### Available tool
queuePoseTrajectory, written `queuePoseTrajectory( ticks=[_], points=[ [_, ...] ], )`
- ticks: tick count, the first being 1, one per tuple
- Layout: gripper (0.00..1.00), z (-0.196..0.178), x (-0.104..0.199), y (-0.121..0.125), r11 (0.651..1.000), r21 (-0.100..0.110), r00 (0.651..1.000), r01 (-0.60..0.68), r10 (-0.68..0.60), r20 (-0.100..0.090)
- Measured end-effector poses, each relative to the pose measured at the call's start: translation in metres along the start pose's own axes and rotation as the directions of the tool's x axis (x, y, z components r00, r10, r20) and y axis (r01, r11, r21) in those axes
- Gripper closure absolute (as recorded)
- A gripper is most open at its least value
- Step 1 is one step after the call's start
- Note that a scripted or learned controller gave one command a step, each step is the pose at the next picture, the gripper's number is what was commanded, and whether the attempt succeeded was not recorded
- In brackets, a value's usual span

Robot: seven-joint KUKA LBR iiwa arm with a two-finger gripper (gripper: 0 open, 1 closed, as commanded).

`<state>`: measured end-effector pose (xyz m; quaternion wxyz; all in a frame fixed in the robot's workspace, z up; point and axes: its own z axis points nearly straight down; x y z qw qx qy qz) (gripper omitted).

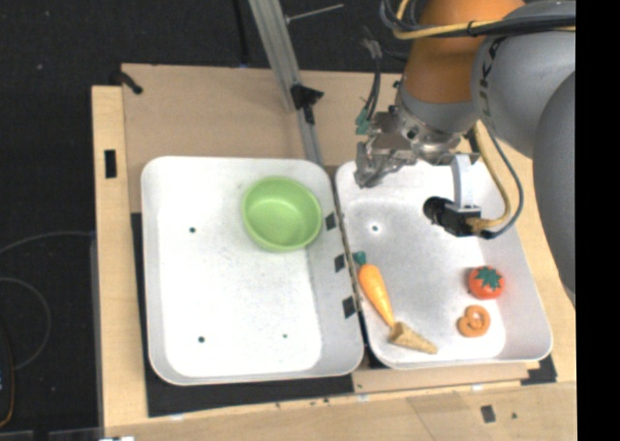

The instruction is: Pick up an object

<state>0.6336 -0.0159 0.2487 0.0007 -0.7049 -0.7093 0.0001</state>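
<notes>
My gripper (369,173) hangs over the far left corner of the right bin (426,236), below the orange wrist band, with nothing visible between its fingers. In that bin lie an orange carrot (375,291) by the left wall, a tan wafer cone (413,338) near the front, a small pretzel (474,321) and a red tomato (485,281) at the front right. A green bowl (281,213) rests in the left bin (203,323) near its far right corner.
A grey metal pole (276,42) slants up from between the bins at the back. A black cable fitting (448,215) hangs from the arm over the right bin's middle. The wooden bench (116,236) rims both bins.
</notes>
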Motion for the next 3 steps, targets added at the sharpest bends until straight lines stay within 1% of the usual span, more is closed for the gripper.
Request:
queuePoseTrajectory(
  ticks=[1,2,3],
  points=[
    [1.00,-0.004,0.043,-0.007,1.000,0.002,1.000,-0.002,0.002,-0.002],
    [1.00,-0.010,0.093,-0.027,1.000,0.002,1.000,0.002,-0.002,-0.002],
    [0.00,-0.010,0.091,-0.027,1.000,0.003,1.000,-0.002,0.002,-0.002]
  ],
)
